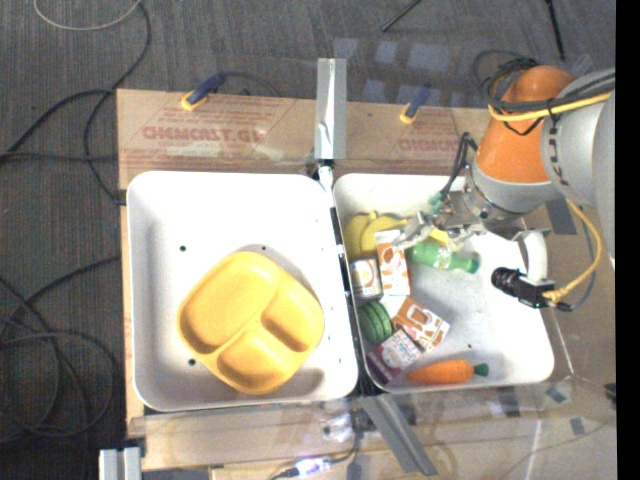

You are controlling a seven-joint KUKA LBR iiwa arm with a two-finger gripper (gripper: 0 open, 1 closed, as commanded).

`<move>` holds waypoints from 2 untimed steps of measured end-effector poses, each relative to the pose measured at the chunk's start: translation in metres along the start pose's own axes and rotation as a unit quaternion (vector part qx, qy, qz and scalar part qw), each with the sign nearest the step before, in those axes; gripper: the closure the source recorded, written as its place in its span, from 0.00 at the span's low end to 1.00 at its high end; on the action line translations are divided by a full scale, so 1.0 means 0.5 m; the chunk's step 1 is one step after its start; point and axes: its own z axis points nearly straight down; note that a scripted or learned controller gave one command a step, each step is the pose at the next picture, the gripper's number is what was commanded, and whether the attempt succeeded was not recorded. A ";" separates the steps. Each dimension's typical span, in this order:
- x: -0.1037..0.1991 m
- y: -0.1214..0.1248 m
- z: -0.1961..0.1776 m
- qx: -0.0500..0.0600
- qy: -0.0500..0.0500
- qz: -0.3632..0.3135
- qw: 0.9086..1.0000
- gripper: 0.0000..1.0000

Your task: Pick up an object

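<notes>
Gripper [437, 230]: hanging low over the upper middle of the right bin [520, 353], its tip sitting just above the green bottle [441, 258] and at 3 o'clock from the yellow banana [366, 230]; whether it is released or clenched cannot be told, since the wrist and cabling are hiding it, and nothing is visibly lifted off the bin floor. Arm [540, 138]: grey with a glossy orange band, reaching in from 3 o'clock and covering the bin's upper right corner. Right bin contents are crowding the left wall: a red-and-white carton [392, 268] and small can [364, 279] below the banana, a dark green ribbed vegetable [375, 320] at 6 o'clock from them, an orange-and-white box [421, 324], a pink packet [398, 350], and an orange carrot [443, 372] lying along the lower rim. Open floor is showing toward 4 o'clock, between the bottle and the carrot. Left bin [160, 218]: smooth white plastic, holding a yellow divided tray [252, 319] toward its lower right, with bare floor at 11 o'clock. Bench [200, 133]: a brown cardboard surface is bordering both bins.
</notes>
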 end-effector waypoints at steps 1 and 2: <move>-0.004 0.066 0.113 -0.014 -0.009 -0.093 0.996 0.00; 0.004 0.066 0.098 -0.013 -0.005 -0.094 0.995 1.00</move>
